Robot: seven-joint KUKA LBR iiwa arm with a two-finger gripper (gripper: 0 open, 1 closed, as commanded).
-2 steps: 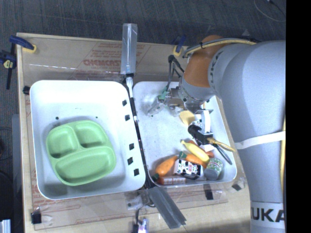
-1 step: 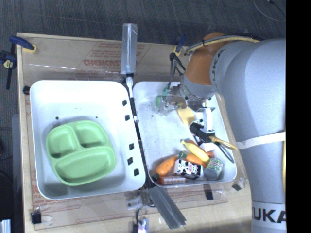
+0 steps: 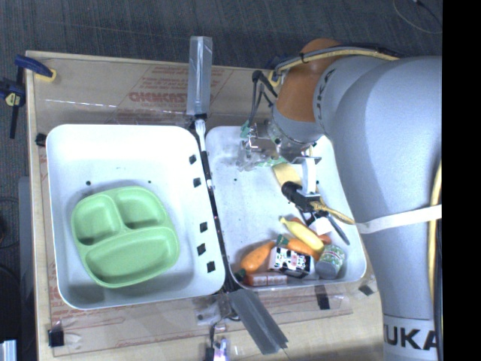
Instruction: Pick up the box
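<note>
Cardboard, the small black-and-white printed box (image 3: 291,261) sits well apart from your gripper (image 3: 255,150), wedged among clutter; expect neighbours grabbed instead. Finger state: cannot tell.

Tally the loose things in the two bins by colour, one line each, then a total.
Green: 1, the divided plate in the left bin.
Orange: 1, carrot-like piece.
Yellow: 2, banana and a pale piece.
Black-and-white: 1, the box.
Grey-green: 1, small can.
Total: 6, though the right-bin pile overlaps.

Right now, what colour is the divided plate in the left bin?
Light green, seen clearly in the camera view: the divided plate.
</note>
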